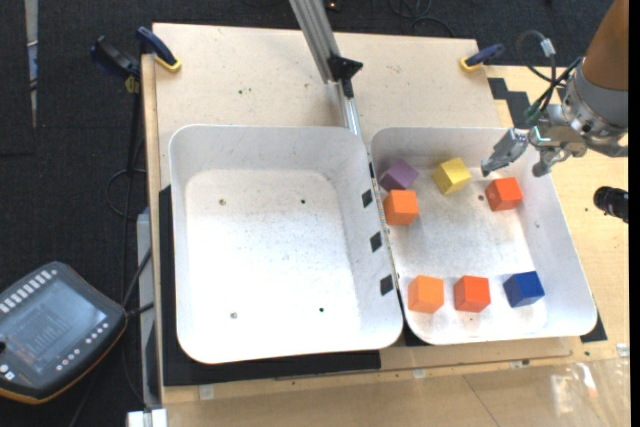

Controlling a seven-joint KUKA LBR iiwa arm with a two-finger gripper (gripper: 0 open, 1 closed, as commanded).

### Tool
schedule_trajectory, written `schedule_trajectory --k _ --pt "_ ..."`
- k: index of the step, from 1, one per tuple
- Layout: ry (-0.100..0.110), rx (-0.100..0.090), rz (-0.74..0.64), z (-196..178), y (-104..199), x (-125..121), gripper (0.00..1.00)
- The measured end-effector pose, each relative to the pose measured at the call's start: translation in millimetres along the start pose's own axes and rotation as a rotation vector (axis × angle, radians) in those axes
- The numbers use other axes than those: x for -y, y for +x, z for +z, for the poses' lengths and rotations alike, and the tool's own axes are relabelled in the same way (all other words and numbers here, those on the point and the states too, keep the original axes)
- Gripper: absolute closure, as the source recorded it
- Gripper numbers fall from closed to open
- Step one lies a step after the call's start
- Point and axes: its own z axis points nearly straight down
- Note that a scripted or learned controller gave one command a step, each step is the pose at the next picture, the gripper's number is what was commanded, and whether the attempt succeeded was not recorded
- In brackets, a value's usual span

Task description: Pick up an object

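Observation:
Several small cubes lie in the right bin (560, 245): a purple cube (398, 176), a yellow cube (452, 176), an orange cube (401, 206), a red-orange cube (503, 193), and along the front a second orange cube (426, 294), a second red-orange cube (472, 293) and a blue cube (523, 288). My gripper (521, 160) hangs over the bin's far right corner, just above and behind the first red-orange cube. Its fingers (499, 156) are spread open with nothing between them.
The left bin (185, 215) sits beside the right one, their rims meeting in the middle. A metal pole (305, 0) slants down to the bins' far junction. Clamps (160, 50) hold the board's back corners. A pendant (50, 330) lies at front left.

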Motion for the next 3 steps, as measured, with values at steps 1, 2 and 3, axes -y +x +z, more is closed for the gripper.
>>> schedule_trajectory --k 1,2,3 --pt "-0.004 0.001 -0.002 -2.5 0.2 -0.9 0.0" --pt "0.002 0.0 0.001 61.9 1.7 -1.2 0.0" --pt "-0.001 0.001 0.002 105.1 1.8 -0.8 0.0"
